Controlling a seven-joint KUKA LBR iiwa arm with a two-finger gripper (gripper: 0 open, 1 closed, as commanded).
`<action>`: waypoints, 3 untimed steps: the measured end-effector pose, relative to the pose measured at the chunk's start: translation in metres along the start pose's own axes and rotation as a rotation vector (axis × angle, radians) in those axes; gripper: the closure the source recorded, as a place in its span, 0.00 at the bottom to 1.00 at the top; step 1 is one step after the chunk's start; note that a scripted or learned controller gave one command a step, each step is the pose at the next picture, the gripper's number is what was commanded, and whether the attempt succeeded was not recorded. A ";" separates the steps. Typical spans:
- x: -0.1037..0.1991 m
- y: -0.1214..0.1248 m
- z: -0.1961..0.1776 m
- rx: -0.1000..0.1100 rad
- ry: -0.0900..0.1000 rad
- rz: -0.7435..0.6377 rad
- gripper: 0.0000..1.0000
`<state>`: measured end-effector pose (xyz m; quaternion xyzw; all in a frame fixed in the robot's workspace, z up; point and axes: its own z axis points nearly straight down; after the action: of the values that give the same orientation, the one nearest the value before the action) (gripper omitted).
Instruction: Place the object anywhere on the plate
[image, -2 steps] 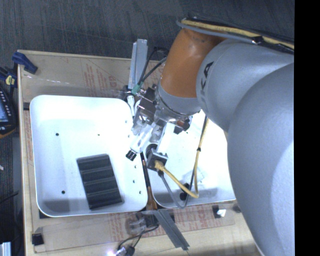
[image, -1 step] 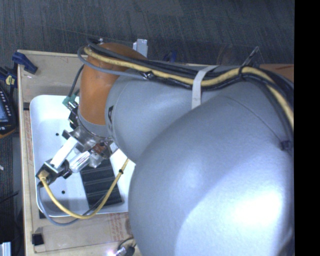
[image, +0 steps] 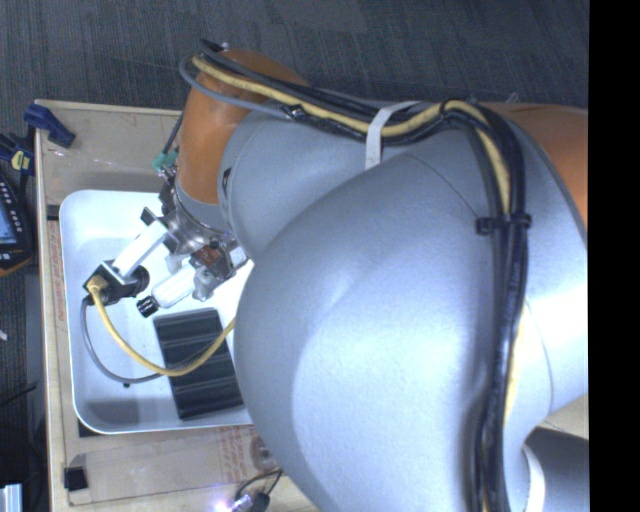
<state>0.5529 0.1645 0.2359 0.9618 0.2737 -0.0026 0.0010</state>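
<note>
The gripper (image: 190, 272) is hanging over the shallow white bin (image: 75, 300); whether it is open or closed, I cannot tell. The ribbed black rectangular block (image: 200, 365) is lying just beside it, so an off-centre pinch is risking a slip.

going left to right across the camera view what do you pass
dark gadget at the edge → left wall of the white bin → black ribbed block lying in the bin → grey arm

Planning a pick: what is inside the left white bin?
A black ribbed slab lies in the white bin. The grey arm covers its right side, hiding anything there.
</note>
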 end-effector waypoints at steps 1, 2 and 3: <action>-0.013 0.055 -0.076 0.004 0.003 -0.139 1.00; -0.067 0.005 0.081 0.005 -0.003 -0.190 1.00; -0.063 -0.032 -0.026 0.000 0.004 -0.660 1.00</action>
<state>0.4827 0.1589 0.2627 0.8211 0.5707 -0.0009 -0.0006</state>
